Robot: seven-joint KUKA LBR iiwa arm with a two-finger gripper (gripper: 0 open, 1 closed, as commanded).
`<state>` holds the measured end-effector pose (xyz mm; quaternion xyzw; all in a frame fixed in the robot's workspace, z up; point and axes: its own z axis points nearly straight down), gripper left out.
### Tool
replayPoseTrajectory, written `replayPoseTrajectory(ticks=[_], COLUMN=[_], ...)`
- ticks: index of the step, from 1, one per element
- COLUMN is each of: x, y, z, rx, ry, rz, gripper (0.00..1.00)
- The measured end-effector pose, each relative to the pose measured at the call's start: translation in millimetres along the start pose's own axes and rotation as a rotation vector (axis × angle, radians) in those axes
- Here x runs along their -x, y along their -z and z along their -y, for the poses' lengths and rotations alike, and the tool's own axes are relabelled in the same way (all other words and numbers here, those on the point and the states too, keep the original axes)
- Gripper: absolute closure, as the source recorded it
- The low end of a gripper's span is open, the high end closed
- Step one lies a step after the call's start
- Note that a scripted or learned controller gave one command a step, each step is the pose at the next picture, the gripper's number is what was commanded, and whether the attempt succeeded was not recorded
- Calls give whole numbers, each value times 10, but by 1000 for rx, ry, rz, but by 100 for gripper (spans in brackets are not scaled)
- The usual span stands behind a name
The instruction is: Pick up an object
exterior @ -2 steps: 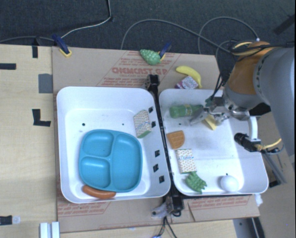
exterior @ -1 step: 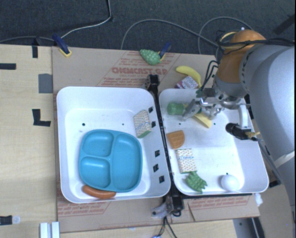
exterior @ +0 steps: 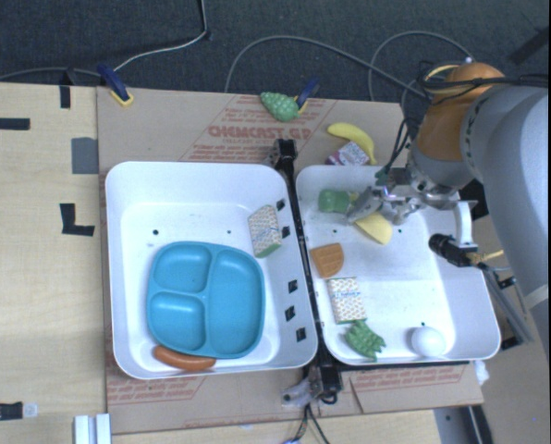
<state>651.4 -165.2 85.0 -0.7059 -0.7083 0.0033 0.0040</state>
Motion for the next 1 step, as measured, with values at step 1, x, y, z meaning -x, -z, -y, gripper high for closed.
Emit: replayPoseTrajectory(ticks=[1], x=[-4], y=[89], z=[8], rx=[-4], ry=[0], rz=[0], gripper=[100])
